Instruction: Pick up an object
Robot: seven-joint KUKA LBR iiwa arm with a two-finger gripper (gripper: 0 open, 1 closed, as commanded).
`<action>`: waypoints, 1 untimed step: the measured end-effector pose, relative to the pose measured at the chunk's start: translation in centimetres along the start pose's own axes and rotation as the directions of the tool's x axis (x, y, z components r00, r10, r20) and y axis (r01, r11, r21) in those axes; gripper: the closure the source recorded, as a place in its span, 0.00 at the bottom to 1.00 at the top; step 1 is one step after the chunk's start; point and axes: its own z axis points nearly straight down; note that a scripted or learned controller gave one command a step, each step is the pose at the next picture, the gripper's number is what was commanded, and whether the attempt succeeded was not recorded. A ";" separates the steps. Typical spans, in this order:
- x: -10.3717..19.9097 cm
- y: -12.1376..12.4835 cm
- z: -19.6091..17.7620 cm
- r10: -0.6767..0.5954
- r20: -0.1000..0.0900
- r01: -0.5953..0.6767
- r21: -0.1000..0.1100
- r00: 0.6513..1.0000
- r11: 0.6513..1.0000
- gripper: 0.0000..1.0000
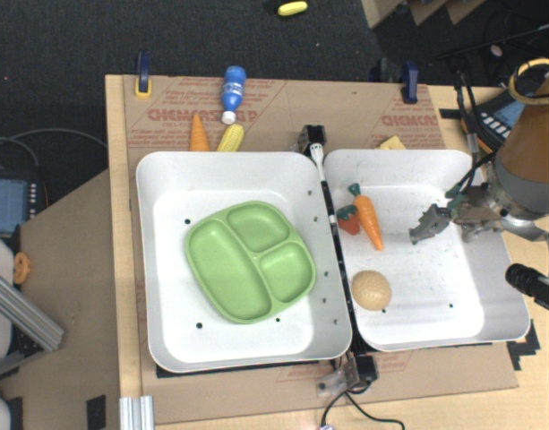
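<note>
Grey metal and an orange band came in from the right: the arm (525, 164) reached over the right bin (471, 303), its wrist bent low so the gripper (424, 227) pointed leftward across the bin's floor. The gripper hung over bare white plastic in the bin's upper right part, well apart from every object. Whether the jaws stood wide or narrow could not be told; the tip was a small dark grey shape, and nothing showed between the fingers.

Over in that same bin, the orange carrot (370, 221) lay on a slant near the left wall, with a small red piece (348, 221) touching its left side and a green stem at its top. Nearer the front, a tan ball (372, 289) sat close to the left wall.

The left bin (167, 312) held a green divided plate (248, 260), three compartments, flat on the floor.

Behind the bins, on the bench (283, 106), lay a blue-and-white bottle (232, 91), a second carrot (198, 134) and a yellow corn cob (231, 137), each partly cut off by the left bin's back rim. The arm's upper part ran out of frame at right.
</note>
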 end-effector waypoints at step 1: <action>2.6 2.1 12.5 -0.002 -0.003 0.002 0.009 1.000 1.000 0.00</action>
